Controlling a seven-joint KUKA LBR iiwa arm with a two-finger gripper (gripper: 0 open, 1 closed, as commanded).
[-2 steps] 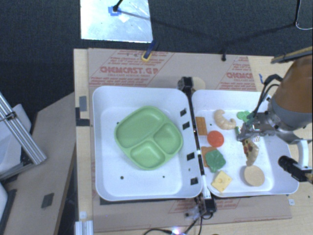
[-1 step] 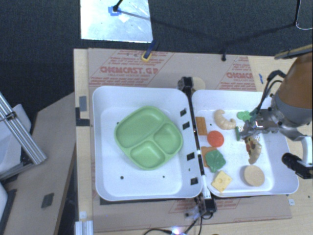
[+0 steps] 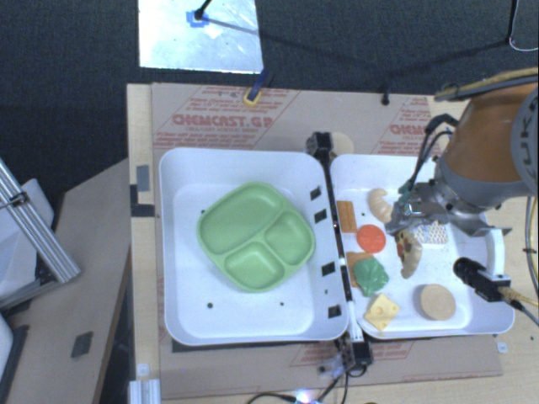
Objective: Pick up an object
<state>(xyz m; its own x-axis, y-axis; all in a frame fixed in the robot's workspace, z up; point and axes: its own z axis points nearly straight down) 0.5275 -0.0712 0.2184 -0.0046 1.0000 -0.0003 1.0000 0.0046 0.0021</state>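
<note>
Two white bins are sitting side by side on the surface [image 3: 210, 112], the left bin [image 3: 181, 310] holding a green divided plate [image 3: 255, 236]. Over the right bin [image 3: 497, 316], the claw [image 3: 408, 217] is hanging just above scattered toy foods [image 3: 371, 263], and I cannot tell how it is set.

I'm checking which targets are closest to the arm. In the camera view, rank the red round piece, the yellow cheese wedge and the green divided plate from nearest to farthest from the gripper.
From the gripper:
1. Red round piece, just to its left in the right bin.
2. Yellow cheese wedge, at that bin's front edge.
3. Green divided plate, across the divider in the left bin.
</note>
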